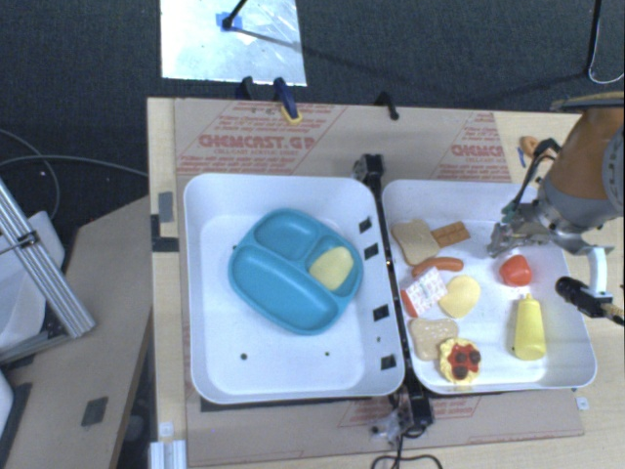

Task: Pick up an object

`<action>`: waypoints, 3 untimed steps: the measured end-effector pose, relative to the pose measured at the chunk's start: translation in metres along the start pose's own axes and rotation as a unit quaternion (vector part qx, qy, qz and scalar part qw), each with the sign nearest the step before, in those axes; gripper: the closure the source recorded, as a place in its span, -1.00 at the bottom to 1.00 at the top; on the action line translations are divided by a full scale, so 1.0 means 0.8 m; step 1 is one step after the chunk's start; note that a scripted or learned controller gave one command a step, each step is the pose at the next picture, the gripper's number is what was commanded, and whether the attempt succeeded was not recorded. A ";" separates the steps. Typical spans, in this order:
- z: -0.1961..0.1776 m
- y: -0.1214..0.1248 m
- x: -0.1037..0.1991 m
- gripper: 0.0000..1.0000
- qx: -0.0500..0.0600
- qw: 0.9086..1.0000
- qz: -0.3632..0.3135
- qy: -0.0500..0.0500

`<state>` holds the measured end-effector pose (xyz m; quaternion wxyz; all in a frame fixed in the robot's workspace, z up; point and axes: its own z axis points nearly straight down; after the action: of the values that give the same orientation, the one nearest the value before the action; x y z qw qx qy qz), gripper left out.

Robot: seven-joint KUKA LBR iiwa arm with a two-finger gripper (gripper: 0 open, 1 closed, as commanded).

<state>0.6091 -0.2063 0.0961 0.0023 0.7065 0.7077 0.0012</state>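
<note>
Tool over the right bin, near the table's right edge

I see my tool (pixel 508 234) just above the red tomato (pixel 516 270); I cannot tell its grip state. A yellow bottle (pixel 528 327) lies below it, toast (pixel 415 240) and sausage (pixel 437 266) leftward; the blue tray (pixel 283 281) sits in the left bin (pixel 210 262).

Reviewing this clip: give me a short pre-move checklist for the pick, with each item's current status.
1. Gripper over the right bin: ok.
2. Target nearby: red tomato-like piece lies just below the gripper: ok.
3. Anything between the fingers: cannot tell.
4. Room around the target: yellow bottle lies apart below it: ok.
5. Left bin's blue tray holds a yellow piece, away from the arm: ok.
</note>
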 end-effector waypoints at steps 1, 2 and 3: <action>0.014 -0.009 0.000 1.00 0.002 1.000 0.000 0.000; 0.000 -0.007 0.000 1.00 0.000 1.000 0.000 0.000; -0.014 -0.006 0.000 1.00 -0.002 1.000 0.000 0.000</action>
<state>0.6044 -0.2064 0.1071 0.0039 0.7065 0.7077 0.0023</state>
